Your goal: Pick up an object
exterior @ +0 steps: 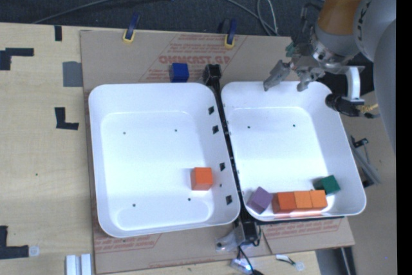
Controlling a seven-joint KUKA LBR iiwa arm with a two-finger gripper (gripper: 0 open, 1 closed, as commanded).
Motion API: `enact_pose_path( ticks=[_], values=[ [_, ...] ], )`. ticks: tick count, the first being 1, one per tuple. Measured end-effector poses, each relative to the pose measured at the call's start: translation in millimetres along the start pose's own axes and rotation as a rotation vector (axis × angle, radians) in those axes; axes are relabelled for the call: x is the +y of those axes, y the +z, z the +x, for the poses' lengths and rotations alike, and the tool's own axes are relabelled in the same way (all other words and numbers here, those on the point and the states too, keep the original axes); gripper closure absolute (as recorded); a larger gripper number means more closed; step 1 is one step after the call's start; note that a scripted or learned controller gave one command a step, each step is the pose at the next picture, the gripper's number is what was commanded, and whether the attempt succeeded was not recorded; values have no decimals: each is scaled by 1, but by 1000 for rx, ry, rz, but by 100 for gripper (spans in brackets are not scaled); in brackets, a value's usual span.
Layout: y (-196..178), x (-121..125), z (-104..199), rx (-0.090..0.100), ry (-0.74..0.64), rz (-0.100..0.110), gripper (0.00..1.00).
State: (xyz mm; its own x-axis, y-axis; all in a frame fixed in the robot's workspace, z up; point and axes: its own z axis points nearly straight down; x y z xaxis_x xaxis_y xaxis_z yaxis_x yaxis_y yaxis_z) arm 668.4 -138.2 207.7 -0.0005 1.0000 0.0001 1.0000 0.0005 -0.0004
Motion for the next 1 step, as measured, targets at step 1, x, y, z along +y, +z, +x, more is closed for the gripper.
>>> enact_pose_path(
  ticks=[1],
  values=[
    [0, 0, 0, 0, 0, 0, 0]
  ],
)
